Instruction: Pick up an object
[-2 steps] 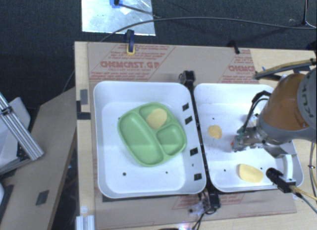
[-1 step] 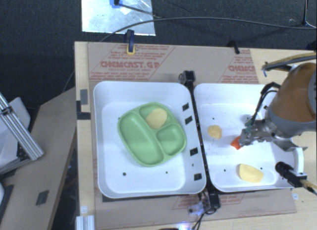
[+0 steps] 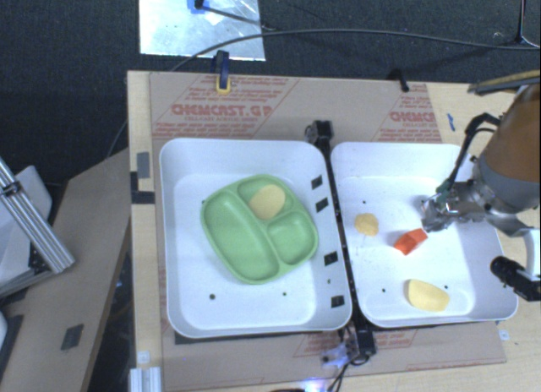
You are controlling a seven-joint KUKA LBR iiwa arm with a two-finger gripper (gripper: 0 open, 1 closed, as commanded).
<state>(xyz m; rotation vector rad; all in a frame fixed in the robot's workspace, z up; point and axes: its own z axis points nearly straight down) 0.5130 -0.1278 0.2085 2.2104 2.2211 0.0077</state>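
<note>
In the right bin (image 3: 473,162) lie a small orange-red block (image 3: 410,241), a small round yellow piece (image 3: 366,225) to its left, and a larger pale yellow piece (image 3: 427,296) nearer the front. My gripper (image 3: 436,212) reaches in from the right and hovers just above and to the right of the orange-red block, its metal tip close to the block's upper edge. Nothing shows between its fingers. In the left bin (image 3: 190,171) a green divided plate (image 3: 258,230) holds a yellow piece (image 3: 268,202) in its upper compartment.
The arm's grey and orange body (image 3: 516,158) covers the right bin's right side. A black divider with clips (image 3: 330,213) runs between the bins. Cardboard (image 3: 279,99) lies under both. A cable (image 3: 355,35) crosses the dark floor behind.
</note>
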